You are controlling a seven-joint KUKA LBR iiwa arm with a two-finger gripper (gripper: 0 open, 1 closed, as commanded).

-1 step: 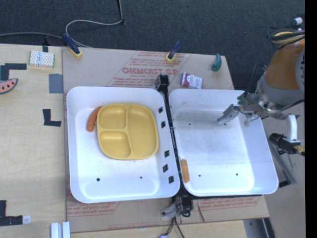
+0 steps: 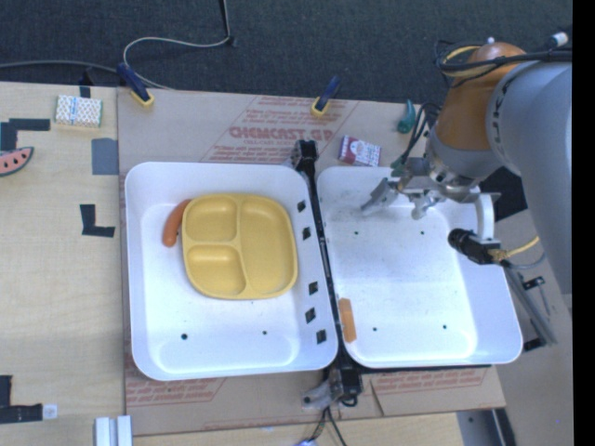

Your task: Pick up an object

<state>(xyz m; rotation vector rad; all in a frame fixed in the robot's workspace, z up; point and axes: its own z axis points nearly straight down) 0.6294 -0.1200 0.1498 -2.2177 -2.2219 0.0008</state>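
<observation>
Our end effector (image 2: pixel 398 198) hangs over the far part of the right bin (image 2: pixel 483 342), its two fingers spread wide with nothing between them. We read this as the approach stage of the pick: nothing is grasped, and no object sits directly under the fingers.

The nearest candidate is the small orange piece (image 2: pixel 347 319), which looks like a toy carrot. It lies at the right bin's near-left edge, touching or almost touching the wall beside the divider. It is well apart from where we hover now. In the left bin (image 2: pixel 149 342) a yellow divided plate (image 2: pixel 240 245) lies flat, and an orange sausage-like piece (image 2: pixel 172 223) rests against its left rim.

In our judgement the next move calls for travelling toward the near-left corner of the right bin, turning the fingers so they straddle the carrot across its narrow width, then descending. The wall so close on one side leaves little room for a finger, so that grasp could slip or jam.

The bins rest on a cardboard sheet (image 2: pixel 270 128) held by clips, laid on a pale wooden counter (image 2: pixel 56 268) marked with black tape. A small printed packet (image 2: pixel 358 150) lies just beyond the right bin. Beyond the counter we see dark carpet (image 2: pixel 353 17) with a cable (image 2: pixel 177 43) trailing across it.
</observation>
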